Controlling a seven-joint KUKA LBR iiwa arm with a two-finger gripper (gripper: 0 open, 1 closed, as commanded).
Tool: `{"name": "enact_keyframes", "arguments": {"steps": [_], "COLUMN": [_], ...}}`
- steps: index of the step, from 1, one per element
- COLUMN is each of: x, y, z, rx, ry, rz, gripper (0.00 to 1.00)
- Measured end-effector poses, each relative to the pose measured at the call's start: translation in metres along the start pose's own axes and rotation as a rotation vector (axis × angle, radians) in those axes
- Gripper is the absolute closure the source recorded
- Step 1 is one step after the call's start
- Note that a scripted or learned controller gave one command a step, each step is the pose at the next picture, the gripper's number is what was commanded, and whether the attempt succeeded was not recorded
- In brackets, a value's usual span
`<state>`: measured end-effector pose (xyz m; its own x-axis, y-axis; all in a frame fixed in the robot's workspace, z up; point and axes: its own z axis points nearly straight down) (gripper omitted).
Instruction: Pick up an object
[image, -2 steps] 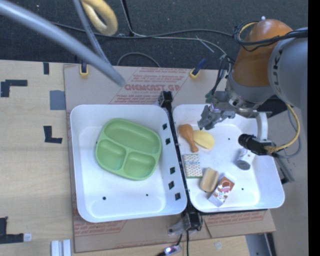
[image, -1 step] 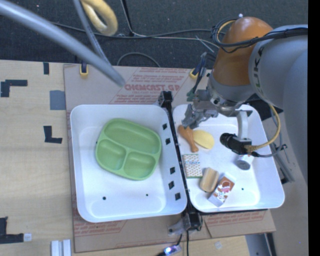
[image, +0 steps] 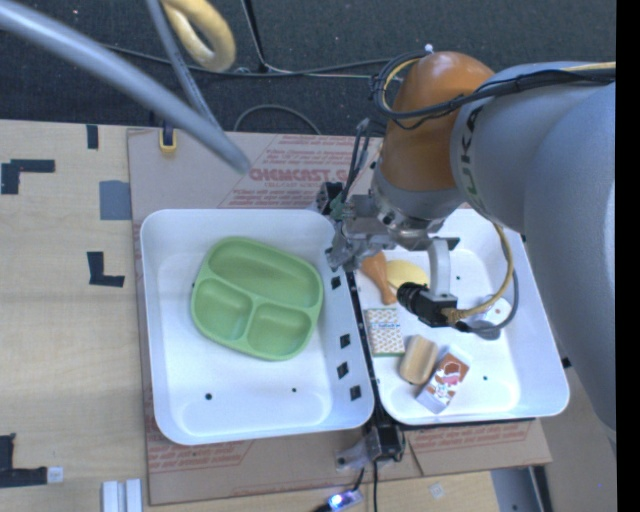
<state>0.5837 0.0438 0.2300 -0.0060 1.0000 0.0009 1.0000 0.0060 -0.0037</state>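
Two white bins side by side: left bin (image: 170, 400) holds a green divided tray (image: 258, 298). Arm (image: 520, 130) hangs over right bin (image: 530, 385). Gripper (image: 385, 245) low at its far-left part; finger state: cannot tell. Near it, small items: orange piece (image: 377, 275), yellow piece (image: 408, 272), patterned packet (image: 384, 331), tan block (image: 417, 359), red-white carton (image: 444, 382).

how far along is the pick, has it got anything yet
Nothing looks picked yet. The grey arm's wrist is down over the right white bin, above the orange drumstick-shaped toy and yellow piece. The patterned square packet, tan block and small red-and-white carton lie in that bin. Left: grasp and lift. The green divided plastic tray sits in the left bin.
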Motion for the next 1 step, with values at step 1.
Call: {"name": "enact_keyframes", "arguments": {"steps": [1], "x": [0.054], "y": [0.0036], "z": [0.0145], "rx": [0.0], "ry": [0.0], "rz": [0.0], "gripper": [1.0]}}
